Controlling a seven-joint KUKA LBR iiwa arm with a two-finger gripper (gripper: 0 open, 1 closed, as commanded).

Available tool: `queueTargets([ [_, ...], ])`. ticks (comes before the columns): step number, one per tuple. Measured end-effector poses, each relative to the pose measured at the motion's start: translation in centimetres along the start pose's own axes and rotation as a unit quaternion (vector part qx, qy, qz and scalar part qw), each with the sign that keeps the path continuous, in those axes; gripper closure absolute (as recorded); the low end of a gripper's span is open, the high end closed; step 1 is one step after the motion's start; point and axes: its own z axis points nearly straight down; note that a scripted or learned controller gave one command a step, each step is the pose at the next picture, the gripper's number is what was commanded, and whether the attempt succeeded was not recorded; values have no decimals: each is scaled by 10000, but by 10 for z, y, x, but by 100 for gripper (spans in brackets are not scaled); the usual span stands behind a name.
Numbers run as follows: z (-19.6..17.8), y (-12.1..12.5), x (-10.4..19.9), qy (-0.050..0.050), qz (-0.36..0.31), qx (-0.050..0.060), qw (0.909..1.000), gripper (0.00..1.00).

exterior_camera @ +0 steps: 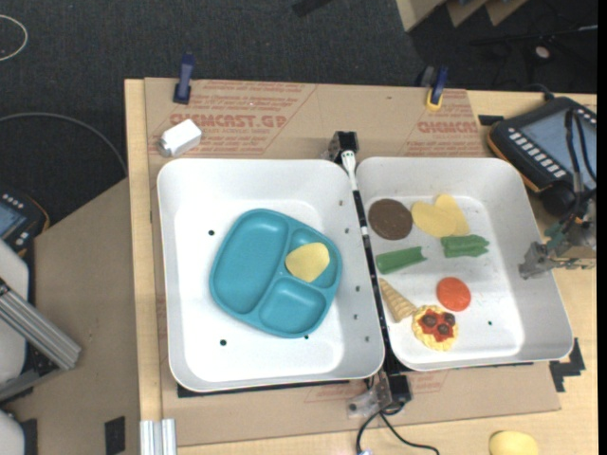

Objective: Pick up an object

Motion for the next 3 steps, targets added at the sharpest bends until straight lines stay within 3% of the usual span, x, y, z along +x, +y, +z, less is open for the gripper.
queueTargets([
  [1, -133, -7, 84, 2, -53, -76, 10000, 100],
  [2, 35, -16, 16, 17, 31, 86, 10000, 100],
  [3, -254, 18, 44, -30, -21, -97, 9999, 100],
])
